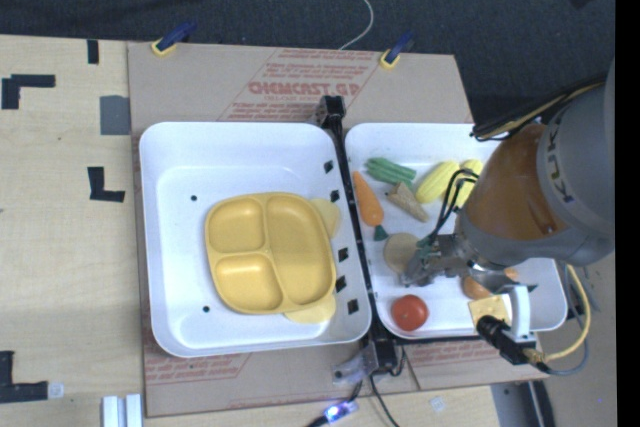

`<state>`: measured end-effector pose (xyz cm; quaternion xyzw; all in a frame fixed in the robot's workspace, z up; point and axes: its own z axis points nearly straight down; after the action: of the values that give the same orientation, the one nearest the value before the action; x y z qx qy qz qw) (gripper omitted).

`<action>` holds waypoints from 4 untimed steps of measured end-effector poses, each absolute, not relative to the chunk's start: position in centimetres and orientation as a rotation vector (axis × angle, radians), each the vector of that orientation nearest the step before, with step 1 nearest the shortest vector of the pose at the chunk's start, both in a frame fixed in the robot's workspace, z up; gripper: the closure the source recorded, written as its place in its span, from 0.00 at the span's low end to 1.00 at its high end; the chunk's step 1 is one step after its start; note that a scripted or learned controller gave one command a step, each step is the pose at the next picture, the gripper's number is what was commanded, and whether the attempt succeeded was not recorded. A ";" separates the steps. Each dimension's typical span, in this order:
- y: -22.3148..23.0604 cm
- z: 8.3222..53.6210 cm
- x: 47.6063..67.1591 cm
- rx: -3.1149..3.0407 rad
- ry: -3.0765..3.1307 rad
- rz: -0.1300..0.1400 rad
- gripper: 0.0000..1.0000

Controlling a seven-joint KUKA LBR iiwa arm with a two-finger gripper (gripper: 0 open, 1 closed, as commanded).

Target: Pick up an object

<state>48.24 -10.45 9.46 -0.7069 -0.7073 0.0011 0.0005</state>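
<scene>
1. Two white bins sit side by side in the camera view, and the action is all in the right bin (560, 315), where the gripper (425, 265) is down low among the toy food.

2. Right beneath its dark tips lies a tan, rounded piece (398, 250), the likely target; it touches or sits just under the fingers, I can't tell which. Whether the fingers are parted or closed can't be told, as the wrist hides them.

3. Crowded ground: a red tomato (408, 312) just in front, an orange carrot (370, 202) near the divider, a green piece (390, 170) and a yellow corn cob (440, 181) further back.

4. To do this well, I'd say centre the tips over the tan piece, descend straight, and close across its narrow width before lifting, keeping clear of the tomato.

5. Its long axis looks to run roughly from divider towards the arm, though it is nearly round, so direction is uncertain.

6. Over in the left bin (170, 155), a yellow divided plate (270, 250) lies flat.
</scene>
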 end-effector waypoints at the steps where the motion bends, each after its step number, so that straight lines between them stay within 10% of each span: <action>1: -10.3 14.2 47.4 -2.221 -2.222 -0.001 1.00; 4: -4.4 21.4 47.8 -2.212 -2.226 0.002 1.00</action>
<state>47.78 -4.43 21.40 -0.7049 -0.7093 0.0007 0.0019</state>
